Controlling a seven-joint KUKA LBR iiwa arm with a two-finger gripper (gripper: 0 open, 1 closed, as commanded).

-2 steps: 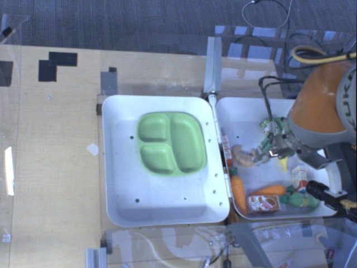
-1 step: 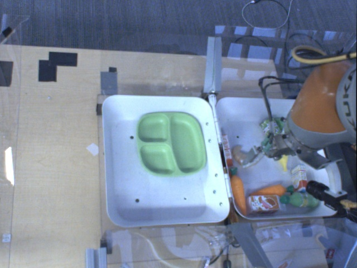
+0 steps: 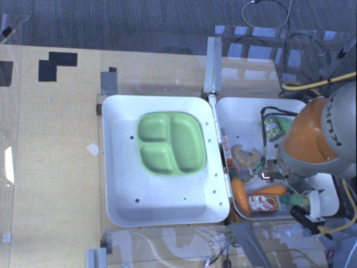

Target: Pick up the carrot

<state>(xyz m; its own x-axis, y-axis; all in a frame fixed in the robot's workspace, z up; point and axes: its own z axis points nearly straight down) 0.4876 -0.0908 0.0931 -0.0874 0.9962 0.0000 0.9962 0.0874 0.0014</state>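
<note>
An orange carrot (image 3: 240,197) lies in the right bin (image 3: 245,111), along its left wall near the front corner. A second orange, carrot-like piece (image 3: 271,190) lies crosswise just to its right, above a red-brown packet (image 3: 263,204). The gripper (image 3: 267,172) hangs low over the middle of the right bin, under the orange band of the arm (image 3: 310,135). It is just behind the crosswise orange piece and up-right of the carrot. The arm's body hides most of the gripper.
The left bin (image 3: 120,166) holds a green three-part plate (image 3: 170,143). In the right bin, a beige lumpy item (image 3: 245,156) lies left of the gripper and a green packet (image 3: 273,129) sits near the back. Cables run behind the bins.
</note>
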